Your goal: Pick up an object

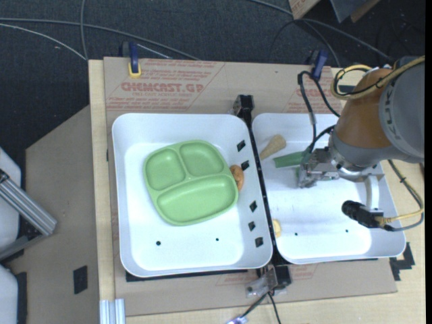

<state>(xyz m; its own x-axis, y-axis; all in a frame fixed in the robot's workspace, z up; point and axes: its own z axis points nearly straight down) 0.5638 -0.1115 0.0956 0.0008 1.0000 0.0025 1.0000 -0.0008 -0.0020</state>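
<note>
Orange band and grey casing bend over the right bin point(378, 245), and my wrist points down so that my gripper point(312, 174) sits low near that bin's floor, toward its far left part. Whether it is parted or closed I cannot tell from this slant. Touching my tip on its far side lies a flat green piece point(289, 158), with a tan wooden block point(272, 146) just beyond it. Well to my left, the left bin point(135, 241) carries a green divided plate point(191, 181), and a small orange-brown object point(237, 177) rests against the plate's near edge.
</note>
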